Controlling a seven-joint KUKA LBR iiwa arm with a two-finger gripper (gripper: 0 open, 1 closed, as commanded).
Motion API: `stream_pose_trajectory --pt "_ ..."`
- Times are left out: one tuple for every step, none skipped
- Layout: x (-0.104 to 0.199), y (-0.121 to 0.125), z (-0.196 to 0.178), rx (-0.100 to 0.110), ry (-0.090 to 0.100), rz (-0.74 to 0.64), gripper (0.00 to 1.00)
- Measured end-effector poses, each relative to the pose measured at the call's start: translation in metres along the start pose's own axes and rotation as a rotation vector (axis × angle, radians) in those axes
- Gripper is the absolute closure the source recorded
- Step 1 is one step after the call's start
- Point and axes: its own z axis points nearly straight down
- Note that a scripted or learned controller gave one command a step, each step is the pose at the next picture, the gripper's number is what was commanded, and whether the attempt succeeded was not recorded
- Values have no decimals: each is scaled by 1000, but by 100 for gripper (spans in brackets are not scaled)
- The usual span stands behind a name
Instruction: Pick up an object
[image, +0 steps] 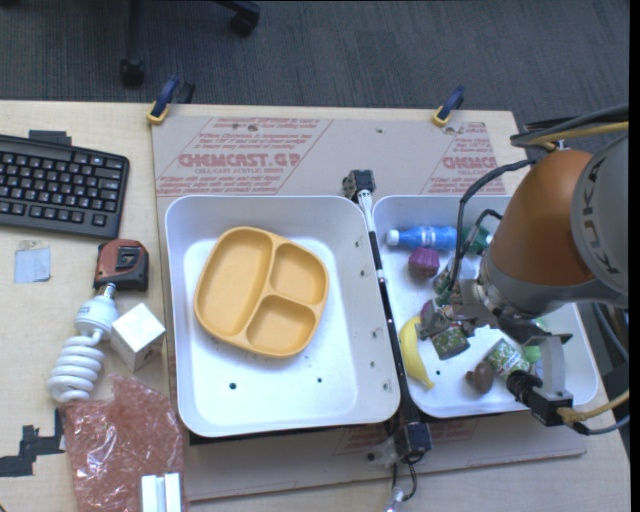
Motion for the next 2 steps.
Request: stream_pose_trajectory --pt "59 54 0 1 0 -1 100" --pt "135 57 57 4 0 -1 100"
